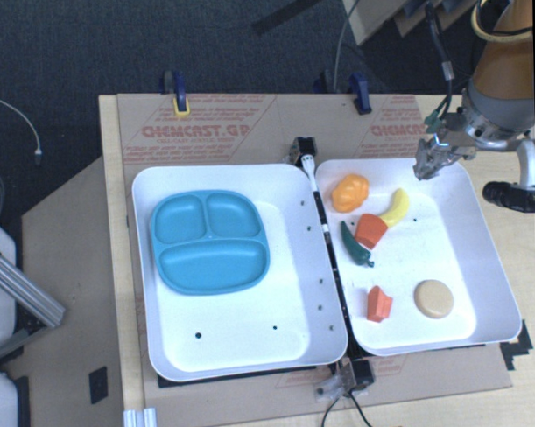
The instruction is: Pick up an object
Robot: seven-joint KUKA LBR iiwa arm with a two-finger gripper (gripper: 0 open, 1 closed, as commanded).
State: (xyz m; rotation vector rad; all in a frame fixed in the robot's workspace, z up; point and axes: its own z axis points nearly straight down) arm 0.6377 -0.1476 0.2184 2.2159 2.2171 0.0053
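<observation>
Right now the gripper (430, 163) hangs over the right bin's (479, 245) far edge; whether it is open I cannot tell. Nearest lies the banana (394, 207), just left and nearer. Better to centre over it, then descend straight.

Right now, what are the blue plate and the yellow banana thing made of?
The blue plate looks like smooth, hard plastic: one even colour, soft shine, three moulded compartments. The yellow banana is probably a plastic toy too, since its colour is flat and its shape is simple, though it is too small to be sure. Both lie in white bins that look like thin, glossy plastic.
</observation>
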